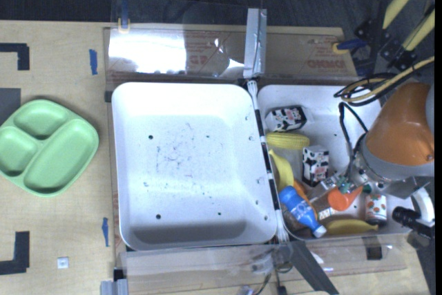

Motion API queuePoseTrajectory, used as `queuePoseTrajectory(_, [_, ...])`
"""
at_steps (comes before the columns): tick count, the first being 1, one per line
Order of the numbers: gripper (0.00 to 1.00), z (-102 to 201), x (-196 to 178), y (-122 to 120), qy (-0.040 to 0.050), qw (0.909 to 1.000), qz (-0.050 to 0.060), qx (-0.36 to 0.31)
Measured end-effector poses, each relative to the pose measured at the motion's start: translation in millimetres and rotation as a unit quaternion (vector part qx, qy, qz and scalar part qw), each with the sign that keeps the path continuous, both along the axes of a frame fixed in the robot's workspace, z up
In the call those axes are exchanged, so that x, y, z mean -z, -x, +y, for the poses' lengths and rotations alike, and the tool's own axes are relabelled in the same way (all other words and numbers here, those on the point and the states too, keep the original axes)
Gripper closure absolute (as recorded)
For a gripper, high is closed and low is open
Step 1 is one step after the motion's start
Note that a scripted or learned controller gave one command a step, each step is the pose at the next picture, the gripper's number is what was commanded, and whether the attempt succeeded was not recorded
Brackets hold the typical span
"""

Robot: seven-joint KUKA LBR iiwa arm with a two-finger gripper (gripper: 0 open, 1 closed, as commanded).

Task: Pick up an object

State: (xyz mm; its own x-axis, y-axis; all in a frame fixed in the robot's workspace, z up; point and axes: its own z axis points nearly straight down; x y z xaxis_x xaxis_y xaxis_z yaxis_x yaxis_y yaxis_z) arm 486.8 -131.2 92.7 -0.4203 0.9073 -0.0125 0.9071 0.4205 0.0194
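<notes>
The right bin [324, 97] holds a pile of small objects. At its back lies a black-and-white patterned pouch [285, 118], with a yellow corn cob [287, 141] in front of it. A banana [279, 169] lies along the left wall, next to a small cow-patterned box [315, 164]. Near the front are a blue bottle [301, 208], an orange piece [340, 199], a second banana [352, 224] and a spotted white cup [376, 207]. My gripper [347, 184] reaches down from the orange-banded wrist [404, 128], low over the orange piece and the cow-patterned box.
The left bin [131, 103] sits beside the right one, sharing a middle wall. A green divided plate [45, 146] rests on the bench at far left. Clear panels [179, 52] stand behind the bins. Black and yellow cables [359, 90] hang over the right bin's back corner.
</notes>
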Motion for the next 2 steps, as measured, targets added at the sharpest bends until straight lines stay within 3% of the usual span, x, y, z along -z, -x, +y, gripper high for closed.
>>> queuePoseTrajectory(1, [0.00, 0, 5, 5, -0.0008, 1.0000, 0.007, 0.000])
queuePoseTrajectory(2, [0.00, 26, 4, 5, 0.0036, 0.9973, 0.006, -0.073])
